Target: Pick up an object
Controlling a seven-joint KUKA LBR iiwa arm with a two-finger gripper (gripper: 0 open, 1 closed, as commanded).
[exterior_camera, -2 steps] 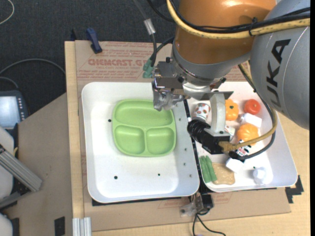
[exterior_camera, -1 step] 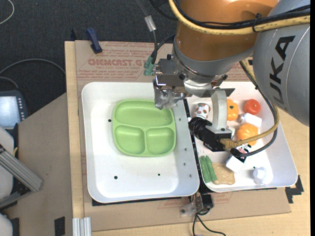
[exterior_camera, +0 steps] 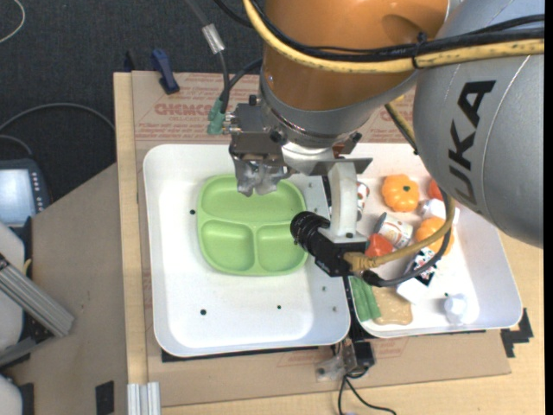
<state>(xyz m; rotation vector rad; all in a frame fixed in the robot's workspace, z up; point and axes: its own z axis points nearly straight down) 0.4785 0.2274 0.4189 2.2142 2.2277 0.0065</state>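
My gripper (exterior_camera: pixel 257 180) hangs over the far rim of a green divided plate (exterior_camera: pixel 251 232) that lies in the left bin (exterior_camera: pixel 173 258). Nothing shows in the gripper. The right bin (exterior_camera: pixel 488 292) holds a small orange pumpkin (exterior_camera: pixel 400 192), an orange fruit (exterior_camera: pixel 429 230), a red item (exterior_camera: pixel 378 245), a green stick-like item (exterior_camera: pixel 365 299) and a white bottle (exterior_camera: pixel 449 303). The arm's wrist and its orange band cover the far part of both bins.
A black cable connector (exterior_camera: pixel 318 242) and a yellow-black cable (exterior_camera: pixel 415 249) hang from the wrist over the divide between the bins. A white bracket (exterior_camera: pixel 345 199) sits beside them. Bare white floor lies in the left bin's near half.
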